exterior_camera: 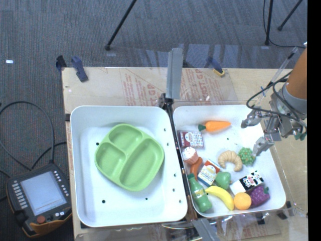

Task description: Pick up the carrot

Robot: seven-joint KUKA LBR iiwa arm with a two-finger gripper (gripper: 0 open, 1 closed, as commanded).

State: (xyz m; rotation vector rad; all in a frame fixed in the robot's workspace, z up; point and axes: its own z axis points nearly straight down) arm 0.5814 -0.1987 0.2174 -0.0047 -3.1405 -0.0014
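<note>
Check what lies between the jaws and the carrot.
Bare white bin floor, in the camera view; the gripper is open, right of the carrot.

**Bench with two white bins**

The wooden bench (145, 84) carried two shallow white bins side by side. The right bin (226, 115) lay beneath the gripper (257, 133); the left bin (83, 159) sat well to the gripper's far side, the two bins touching along a grey divider post (174, 77). Clamps gripped the bench's far edge: blue ones (78, 68) beyond the left bin, a yellow one (218, 72) nearer the gripper.
</note>
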